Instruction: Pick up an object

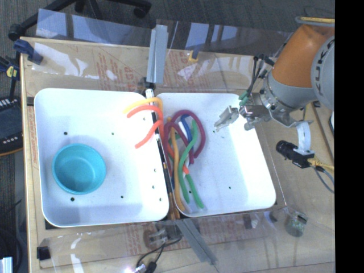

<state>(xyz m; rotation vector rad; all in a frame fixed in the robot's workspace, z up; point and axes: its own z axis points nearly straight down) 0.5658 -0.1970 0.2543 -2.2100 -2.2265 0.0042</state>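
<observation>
- Coloured cords are seen lying ungrasped in the right bin.
- Nothing is held by the gripper; its opening cannot be told.
- The pick is judged not yet done.

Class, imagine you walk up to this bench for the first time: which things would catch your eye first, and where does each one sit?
Probably the tangle of coloured ropes, piled against the left wall of the right bin, with orange strands spilling over the divider. Next, the teal bowl, upright in the left bin near its lower left corner. Then the arm's orange band at upper right, with the gripper over the right bin.
</observation>
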